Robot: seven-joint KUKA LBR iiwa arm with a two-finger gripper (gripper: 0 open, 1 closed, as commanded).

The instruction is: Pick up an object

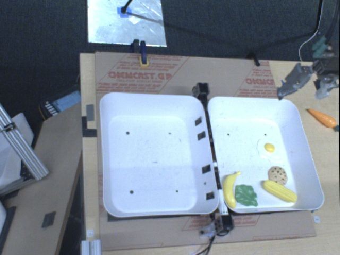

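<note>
A: Left bin has bare floor all over, lots of room, but nothing in it to grab. Everything sits in the right bin, bunched at the near end.

B: What's the order?

A: Left to right: banana hard against the divider wall between the bins, green leaf piece touching it, cookie, corn cob just under the cookie near the front wall. Fried egg sits alone, mid-floor.

B: Risks?

A: Banana is the bad one. A finger coming down on its wall side would likely hit the rim or the clips. Leaf is flat, fingers may skate over it. Cookie and corn are close together, so a grab at one could nudge the other or catch both. Corn also has the front wall near.

B: Egg, then?

A: It has the most open floor around it, but it's low and flat, so a close could slip off it.

B: Gripper?

A: Gripper is up at the far right, over the worktop outside the bin's back corner, well apart from everything. Can't tell if the fingers are apart or together. Carrot lies on the worktop right of the bin.
</note>
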